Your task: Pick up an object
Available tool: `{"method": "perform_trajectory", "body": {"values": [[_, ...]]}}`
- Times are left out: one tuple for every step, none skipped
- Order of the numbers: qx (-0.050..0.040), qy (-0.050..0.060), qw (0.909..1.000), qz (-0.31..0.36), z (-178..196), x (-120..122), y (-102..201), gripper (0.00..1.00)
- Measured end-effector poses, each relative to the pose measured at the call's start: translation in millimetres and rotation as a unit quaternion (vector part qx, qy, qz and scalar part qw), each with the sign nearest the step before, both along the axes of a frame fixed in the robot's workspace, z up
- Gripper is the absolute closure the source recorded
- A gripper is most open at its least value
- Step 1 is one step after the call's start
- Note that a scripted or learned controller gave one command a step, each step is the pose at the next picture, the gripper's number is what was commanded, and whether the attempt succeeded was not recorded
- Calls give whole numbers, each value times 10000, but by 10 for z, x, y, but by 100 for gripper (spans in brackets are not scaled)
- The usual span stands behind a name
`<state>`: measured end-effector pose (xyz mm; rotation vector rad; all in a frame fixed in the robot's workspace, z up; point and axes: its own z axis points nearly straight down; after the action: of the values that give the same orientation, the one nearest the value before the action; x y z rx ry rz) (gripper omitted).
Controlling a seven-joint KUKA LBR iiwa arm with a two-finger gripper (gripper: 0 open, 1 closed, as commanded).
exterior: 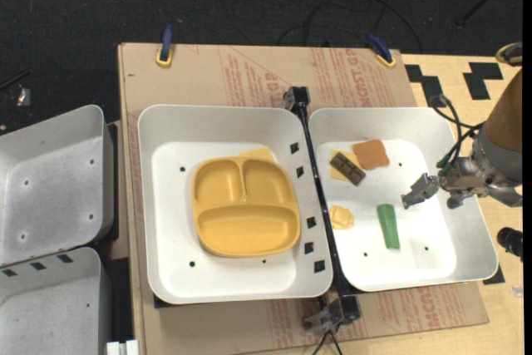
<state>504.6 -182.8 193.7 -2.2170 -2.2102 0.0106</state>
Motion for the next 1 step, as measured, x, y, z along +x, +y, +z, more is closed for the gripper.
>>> {"method": "perform_trajectory", "body": {"values": [[-14,-61,10000,18,60,32,4,0]]}}
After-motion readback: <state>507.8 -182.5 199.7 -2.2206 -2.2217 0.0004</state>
